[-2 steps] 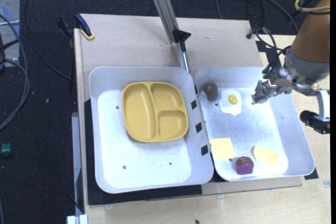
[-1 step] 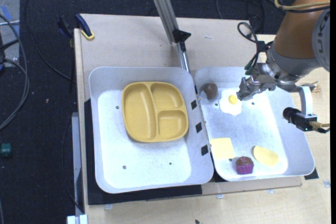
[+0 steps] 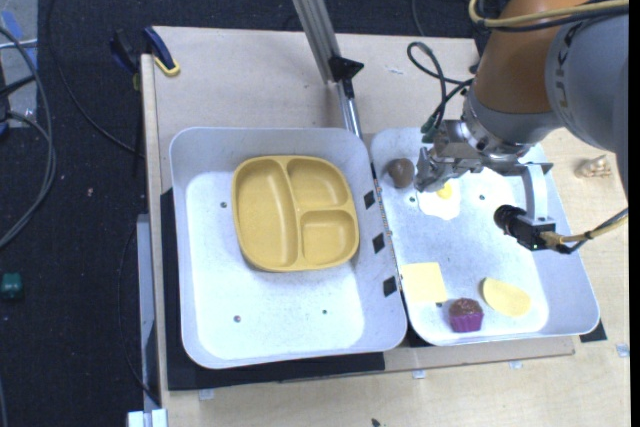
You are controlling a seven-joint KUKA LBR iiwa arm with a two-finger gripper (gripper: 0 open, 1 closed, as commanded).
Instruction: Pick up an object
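The right bin holds several small objects. A brown ball lies at its far left corner. A white fried-egg piece with a yellow centre lies just right of the ball. My gripper hangs low over the far end of this bin, between the ball and the egg piece, and hides the egg's upper edge. Nearer the front are a pale yellow square slice, a purple cupcake-like piece and a yellow oval piece. I see nothing lifted off the bin floor.
The left bin holds a yellow divided plate. A metal pole slants up from between the bins. The grey arm with its orange band covers the right bin's far right corner. A black cable fitting hangs over that bin.
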